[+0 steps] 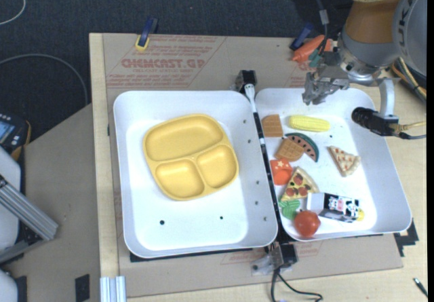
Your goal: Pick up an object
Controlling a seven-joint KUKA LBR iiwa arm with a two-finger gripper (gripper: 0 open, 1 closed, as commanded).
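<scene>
Hovering empty over the right bin's (386, 158) far edge, narrow-jawed gripper (316, 96) must descend onto the corn cob (309, 123).

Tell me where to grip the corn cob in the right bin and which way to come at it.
Grip the corn cob across its narrow middle, coming straight down from above. It lies flat, its long axis running left to right, with bare bin floor on its near and far sides for the fingers. The gripper hovers just behind it, so a short move should do, probably.
</scene>
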